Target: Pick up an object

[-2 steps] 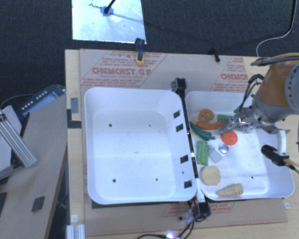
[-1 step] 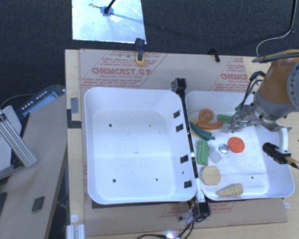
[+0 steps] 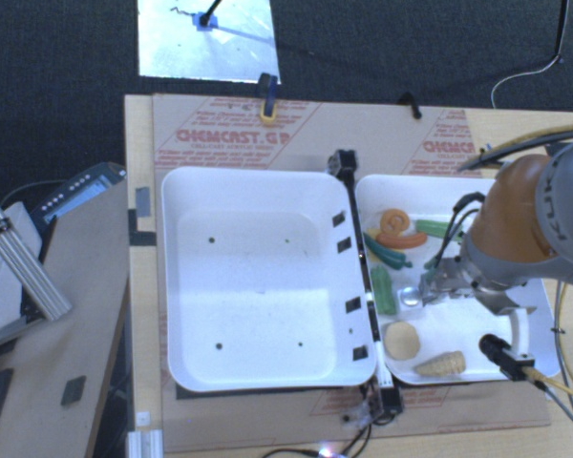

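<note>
Camera view — arm point(image 3: 530, 222) bends low, tool point(image 3: 422, 290) over right bin point(image 3: 458, 351).

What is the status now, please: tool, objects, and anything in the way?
Tool low in the right bin, nothing seen held. Green stick just beside it, round bun and cone nearer the front. Orange spiral at the back. Path open.
</note>
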`<state>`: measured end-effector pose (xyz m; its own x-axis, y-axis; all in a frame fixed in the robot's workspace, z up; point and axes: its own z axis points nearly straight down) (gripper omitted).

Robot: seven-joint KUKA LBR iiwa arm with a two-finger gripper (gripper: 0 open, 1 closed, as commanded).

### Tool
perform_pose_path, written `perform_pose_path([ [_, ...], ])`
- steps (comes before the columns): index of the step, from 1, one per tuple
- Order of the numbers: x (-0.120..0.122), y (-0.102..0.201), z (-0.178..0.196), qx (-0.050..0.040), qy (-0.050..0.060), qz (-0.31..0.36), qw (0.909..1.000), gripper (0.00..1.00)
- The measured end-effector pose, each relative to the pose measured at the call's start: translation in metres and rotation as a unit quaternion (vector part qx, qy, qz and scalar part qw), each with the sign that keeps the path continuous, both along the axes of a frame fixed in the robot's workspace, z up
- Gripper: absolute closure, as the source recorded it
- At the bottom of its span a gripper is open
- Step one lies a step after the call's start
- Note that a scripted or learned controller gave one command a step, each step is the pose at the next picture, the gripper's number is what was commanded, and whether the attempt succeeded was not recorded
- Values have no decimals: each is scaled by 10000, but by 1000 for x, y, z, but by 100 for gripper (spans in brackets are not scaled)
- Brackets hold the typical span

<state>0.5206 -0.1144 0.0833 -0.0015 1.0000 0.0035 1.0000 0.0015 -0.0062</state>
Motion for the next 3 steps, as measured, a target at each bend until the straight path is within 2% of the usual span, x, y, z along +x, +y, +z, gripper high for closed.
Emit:
perform_pose_path([
  [1,66,28,2,-19,-63,34,10000,100],
  [2,54,18,1,-19,-29,0,10000,100],
  [3,114,19,2,-23,-67,23,10000,100],
])
